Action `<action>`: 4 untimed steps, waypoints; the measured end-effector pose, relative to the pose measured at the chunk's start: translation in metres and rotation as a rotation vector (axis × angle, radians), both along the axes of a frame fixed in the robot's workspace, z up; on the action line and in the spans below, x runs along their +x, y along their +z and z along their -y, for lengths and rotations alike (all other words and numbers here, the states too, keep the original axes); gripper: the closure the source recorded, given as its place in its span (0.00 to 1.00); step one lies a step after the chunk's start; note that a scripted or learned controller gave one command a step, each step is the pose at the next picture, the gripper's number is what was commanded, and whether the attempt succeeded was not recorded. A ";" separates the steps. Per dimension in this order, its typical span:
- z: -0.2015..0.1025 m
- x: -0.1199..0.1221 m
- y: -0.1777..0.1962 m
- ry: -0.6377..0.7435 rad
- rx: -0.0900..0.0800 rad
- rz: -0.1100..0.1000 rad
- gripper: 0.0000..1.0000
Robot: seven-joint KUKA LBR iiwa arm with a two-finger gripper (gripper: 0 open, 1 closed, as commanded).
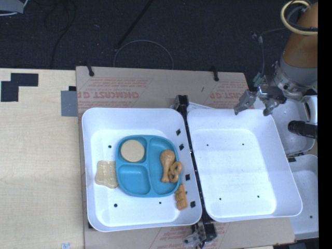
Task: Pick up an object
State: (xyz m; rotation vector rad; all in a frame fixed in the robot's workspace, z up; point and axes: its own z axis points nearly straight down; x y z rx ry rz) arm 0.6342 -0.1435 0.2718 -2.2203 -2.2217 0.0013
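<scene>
1. The gripper (pixel 257 104) hangs over the far right corner of the right bin (pixel 244 206), fingers spread apart, nothing between them.
2. All the stuff sits in the left bin (pixel 98 123), well off to the gripper's left and nearer the camera.
3. There's a blue plate (pixel 136 179) holding a round cookie (pixel 132 150) and a pretzel piece (pixel 169 166).
4. A pale toast piece (pixel 106 174) touches the plate's left edge; a small brown snack (pixel 180 196) lies by its near right corner.

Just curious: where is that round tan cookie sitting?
The round cookie lies in the blue divided plate's upper-left compartment, inside the left white bin.

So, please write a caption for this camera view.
Open gripper above right bin; blue tray in left bin.
</scene>
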 end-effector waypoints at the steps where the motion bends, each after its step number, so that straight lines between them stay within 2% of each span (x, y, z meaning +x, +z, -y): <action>1: -0.007 -0.008 -0.058 -0.002 0.002 -0.007 0.00; 3: -0.013 -0.012 -0.183 0.000 0.002 -0.007 0.00; 4: -0.011 -0.010 -0.169 -0.003 0.001 -0.004 1.00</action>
